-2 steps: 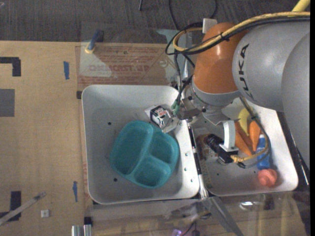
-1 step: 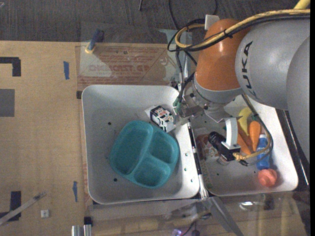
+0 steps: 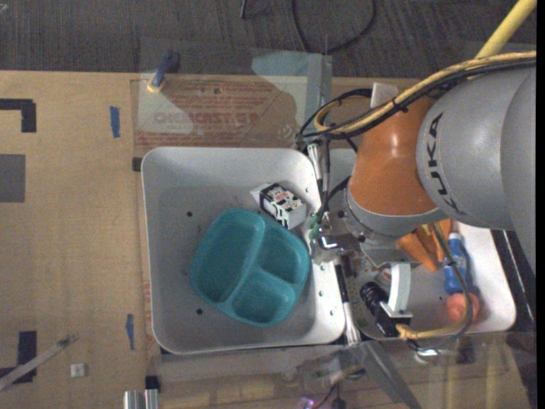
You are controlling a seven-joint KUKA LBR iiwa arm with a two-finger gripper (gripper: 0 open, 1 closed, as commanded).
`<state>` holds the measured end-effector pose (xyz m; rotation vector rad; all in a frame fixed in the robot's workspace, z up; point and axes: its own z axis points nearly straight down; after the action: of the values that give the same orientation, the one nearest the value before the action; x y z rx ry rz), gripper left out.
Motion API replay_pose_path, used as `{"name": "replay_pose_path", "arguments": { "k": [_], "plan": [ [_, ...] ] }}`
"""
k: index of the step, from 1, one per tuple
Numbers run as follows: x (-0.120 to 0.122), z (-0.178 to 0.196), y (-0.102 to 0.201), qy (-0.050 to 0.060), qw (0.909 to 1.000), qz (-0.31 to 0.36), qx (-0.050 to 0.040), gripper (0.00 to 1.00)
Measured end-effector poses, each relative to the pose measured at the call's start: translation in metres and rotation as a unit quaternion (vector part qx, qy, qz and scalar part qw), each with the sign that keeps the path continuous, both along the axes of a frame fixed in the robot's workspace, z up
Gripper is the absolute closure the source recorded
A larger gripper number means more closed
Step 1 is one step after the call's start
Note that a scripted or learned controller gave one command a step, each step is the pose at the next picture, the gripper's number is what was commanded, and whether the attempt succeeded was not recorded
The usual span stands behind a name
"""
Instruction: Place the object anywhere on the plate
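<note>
Looking down through the bench camera, I find the object (image 3: pixel 283 204), a small white box with dark printing, lying in the left bin (image 3: pixel 170 228) right at the teal plate (image 3: pixel 249 266). It sits at the plate's upper right edge, touching or slightly overlapping the rim; I cannot tell which. It is not inside any of the plate's three compartments.

That plate is a divided dish, tilted a little in the bin's middle and lower part, with its two smaller compartments toward the right and bottom. To the plate's right, past the bin wall, the arm (image 3: pixel 460 160) fills the space over the right bin (image 3: pixel 498 313), grey with its orange band directly right of the box. The gripper (image 3: pixel 328 239) hangs below that band, just right of the plate's right edge and close beside the box, over the seam between the two bins. I cannot tell how its hand is set; the wrist body hides it.

Farther right of the plate, under the arm, some orange, blue and red items (image 3: pixel 456 275) lie in the right bin.
</note>
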<state>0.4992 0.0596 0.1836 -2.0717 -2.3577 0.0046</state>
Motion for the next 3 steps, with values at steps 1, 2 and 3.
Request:
{"name": "replay_pose_path", "arguments": {
  "k": [1, 2, 3],
  "plan": [
    [0.000, 0.000, -0.001, -0.001, 1.0000, -0.001, 0.0001, 0.00],
    [0.052, -0.035, 0.021, -0.007, 0.9999, 0.008, -0.0008, 0.00],
    [0.052, -0.036, 0.021, -0.007, 0.9999, 0.007, -0.0006, 0.00]
  ]
}}
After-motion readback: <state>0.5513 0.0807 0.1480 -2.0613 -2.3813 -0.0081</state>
